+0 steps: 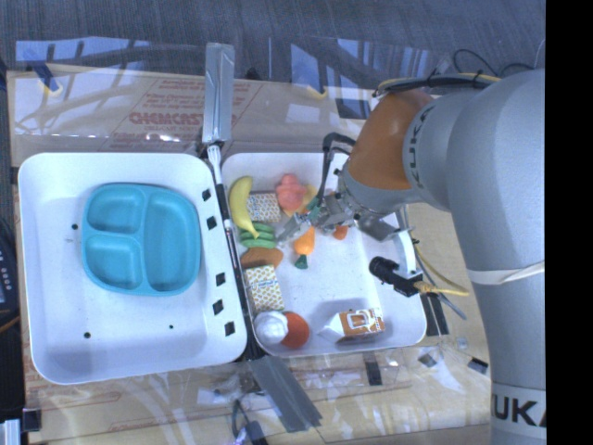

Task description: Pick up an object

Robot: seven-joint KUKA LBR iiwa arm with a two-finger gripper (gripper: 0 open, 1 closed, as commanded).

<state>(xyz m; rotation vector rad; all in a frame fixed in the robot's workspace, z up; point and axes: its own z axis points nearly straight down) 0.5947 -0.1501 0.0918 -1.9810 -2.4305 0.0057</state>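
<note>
Arm point(463, 146): grey with an orange band, it reaches in from the right and bends down over the right bin.
Left bin point(46, 276): white and shallow, it sits just left of the right bin, the two walls touching along the black-clipped divider.
Right bin point(324, 304): white and shallow, it serves as the landmark and holds all the small objects.
Blue plate point(142, 237): a three-section plate lying flat in the left bin, well left of the right bin.
Gripper point(310, 219): low over the upper middle of the right bin; I cannot tell whether its fingers are spread or closed, and nothing is seen between them.
Banana point(240, 204): at the right bin's upper left, along the left wall.
Pink toy point(291, 191): at the right bin's upper middle, just beside the gripper.
Carrot point(304, 242): orange with a green end, in the right bin's middle, just below the gripper.
Small box point(359, 323): near the right bin's lower right corner.
Orange ball point(296, 330): at the right bin's lower edge, touching a white round object point(270, 325).
</note>
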